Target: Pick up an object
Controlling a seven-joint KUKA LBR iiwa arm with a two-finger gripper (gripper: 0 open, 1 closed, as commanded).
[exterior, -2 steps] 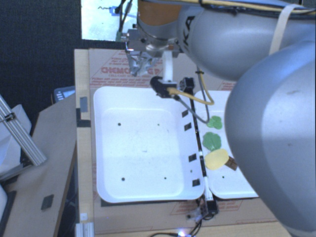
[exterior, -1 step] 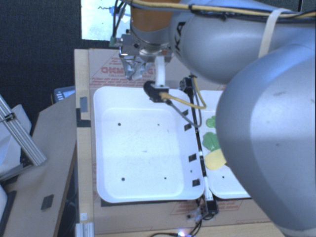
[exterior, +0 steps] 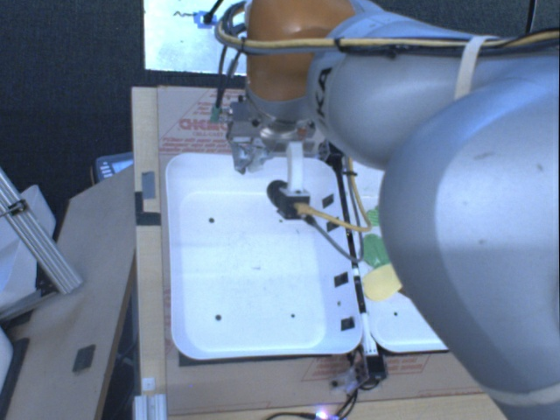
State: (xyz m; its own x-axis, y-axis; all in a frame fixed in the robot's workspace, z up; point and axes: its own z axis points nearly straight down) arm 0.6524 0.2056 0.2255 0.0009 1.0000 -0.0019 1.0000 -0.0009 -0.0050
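On the surface (exterior: 149, 269), a brown cardboard sheet with red print along its far edge, two shallow white bins sit side by side. The left bin (exterior: 245, 296) shows a bare white floor marked with a few small dark dots, and black clips run along the seam where it meets the right bin (exterior: 398, 326). Behind the surface hangs a dark cloth backdrop (exterior: 61, 59), with a bright pale panel (exterior: 179, 24) fixed to it at the far side. To the left a tan board (exterior: 92, 261) juts in at an angle, and a silver aluminium rail (exterior: 35, 243) leans across it. The grey arm (exterior: 455, 191) fills the right of the scene, with its orange band (exterior: 289, 24) at the far side, and it covers most of the right bin. The pincer (exterior: 248, 157) hangs over the far edge of the left bin, well apart from both objects; it is small and blurred, so I cannot tell whether it is open or closed. A green object (exterior: 374, 252) and a yellow object (exterior: 382, 283) lie touching in the right bin, just beside the seam. Both are partly cut off by the arm, and their shapes are hard to make out.
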